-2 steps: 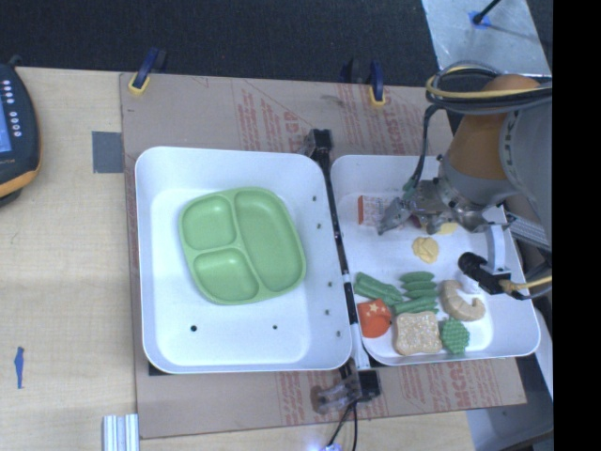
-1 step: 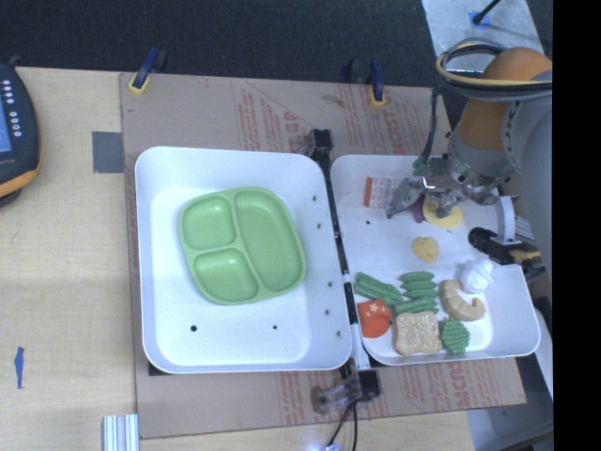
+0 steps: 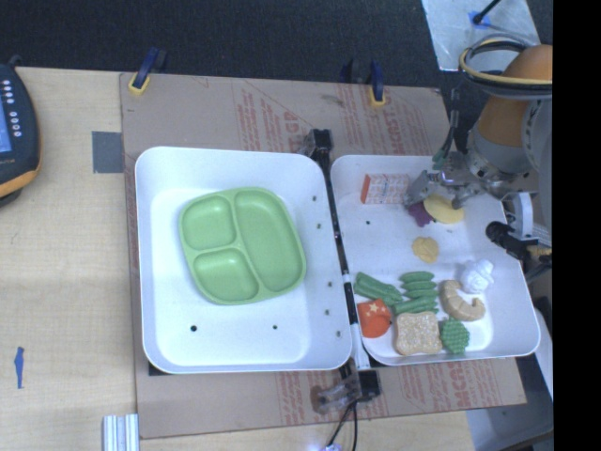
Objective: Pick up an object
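Gripper [image 3: 438,188] low over yellow-purple toy [image 3: 441,211], right bin [image 3: 512,346].

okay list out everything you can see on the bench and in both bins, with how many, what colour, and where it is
Divided plate: one, green, in the left bin.
Right bin: one, white, beside the left bin.
Small card: one, red and white, far left corner of right bin.
Purple-and-yellow toy: one, far part of right bin, under the end effector.
Yellow lump: one, middle of right bin.
Green pods: several, near half of right bin.
Tomato: one, red, near left corner.
Bread slice: one, tan, near edge.
White piece: one, right side.
End effector: one, grey, over far part of right bin.
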`<act>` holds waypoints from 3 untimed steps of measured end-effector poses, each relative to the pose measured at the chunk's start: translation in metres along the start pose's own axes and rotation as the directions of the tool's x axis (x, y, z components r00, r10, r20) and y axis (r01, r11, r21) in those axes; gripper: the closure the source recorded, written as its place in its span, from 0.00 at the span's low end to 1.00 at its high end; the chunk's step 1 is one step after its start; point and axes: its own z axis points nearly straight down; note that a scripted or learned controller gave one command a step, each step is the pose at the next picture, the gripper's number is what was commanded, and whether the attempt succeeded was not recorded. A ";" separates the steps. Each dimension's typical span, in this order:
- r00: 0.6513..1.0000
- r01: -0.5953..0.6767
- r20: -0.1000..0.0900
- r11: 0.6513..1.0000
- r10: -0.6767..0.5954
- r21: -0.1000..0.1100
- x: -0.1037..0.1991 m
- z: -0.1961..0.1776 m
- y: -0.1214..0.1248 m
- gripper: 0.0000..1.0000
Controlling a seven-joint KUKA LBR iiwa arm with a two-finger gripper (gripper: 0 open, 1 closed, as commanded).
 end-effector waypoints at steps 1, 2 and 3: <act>1.000 0.006 -0.004 1.000 -0.006 0.006 0.042 0.001 -0.026 0.00; 1.000 0.001 0.000 1.000 -0.001 -0.001 -0.001 0.000 0.001 0.00; 1.000 0.003 -0.004 1.000 -0.003 0.007 0.036 0.001 -0.038 0.00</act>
